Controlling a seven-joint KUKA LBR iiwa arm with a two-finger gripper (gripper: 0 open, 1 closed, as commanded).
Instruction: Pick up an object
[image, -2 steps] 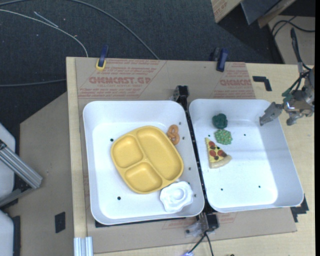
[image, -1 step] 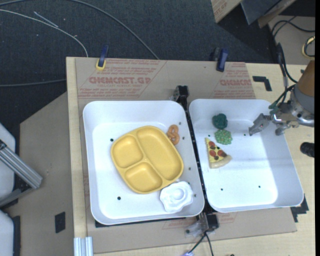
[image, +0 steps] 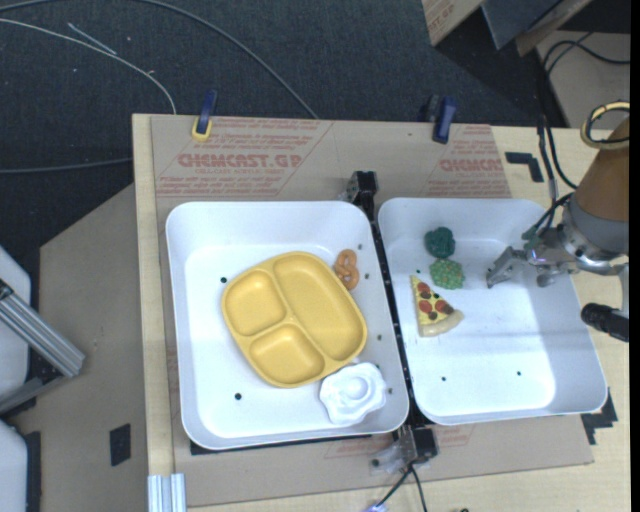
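In the right bin: white shallow tray (image: 540, 395); pincer (image: 512, 262) low over its floor, fingers spread wide, nothing between them.
Targets: dark green toy broccoli (image: 439, 241), light green bumpy toy (image: 447, 273), pizza-slice toy (image: 433, 307), all left of pincer.
Advice: centre over one piece, descend, close squarely.

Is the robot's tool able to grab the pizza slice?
Probably yes. The pizza slice lies flat in the right bin, with open floor between it and the tool.

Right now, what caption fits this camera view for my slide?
Robot gripper hovers in the right bin near toy pizza; yellow tray fills the left bin.
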